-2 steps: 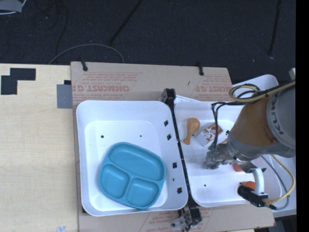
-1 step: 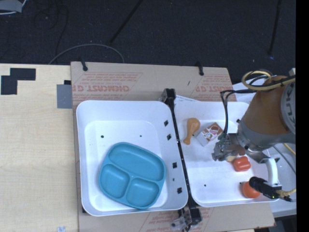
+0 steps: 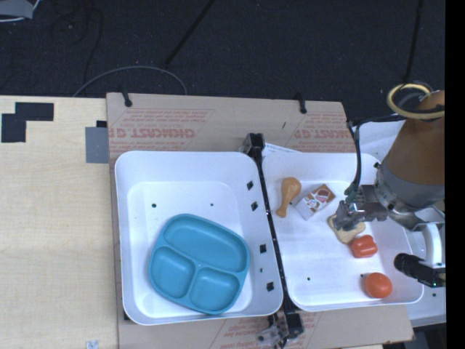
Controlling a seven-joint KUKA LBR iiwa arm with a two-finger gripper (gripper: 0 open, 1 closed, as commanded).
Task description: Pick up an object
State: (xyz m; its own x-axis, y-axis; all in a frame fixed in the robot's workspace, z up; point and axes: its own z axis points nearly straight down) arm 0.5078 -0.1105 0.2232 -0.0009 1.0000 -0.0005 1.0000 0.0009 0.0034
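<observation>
Nearest the camera, at the bottom edge of the view, a small dark clamp point(image 3: 280, 331) sits where the two bins meet. Going left to right, the pale wooden tabletop point(image 3: 51, 231) fills the 9 o'clock side. Next comes the left bin point(image 3: 134, 173), which holds a blue divided tray point(image 3: 199, 263) with three compartments, lying toward the bin's 6 o'clock edge and turned at a slant. A black divider strip point(image 3: 263, 217) runs between the bins.

The right bin point(image 3: 320, 289) carries several small things. A tan toy drumstick point(image 3: 288, 194) lies at its 10 o'clock part, and just beside it, toward 3 o'clock, rests a small white carton with a red picture point(image 3: 314, 201). Further toward 3 o'clock the end effector point(image 3: 350, 217) is down over a beige piece point(image 3: 347, 231); whether its fingers are released or clenched on that piece I cannot tell. A red block point(image 3: 363, 246) touches the beige piece at its 5 o'clock side. An orange-red ball point(image 3: 377, 285) lies apart at the bin's 5 o'clock corner. The arm point(image 3: 418, 158) rises at 3 o'clock.
</observation>
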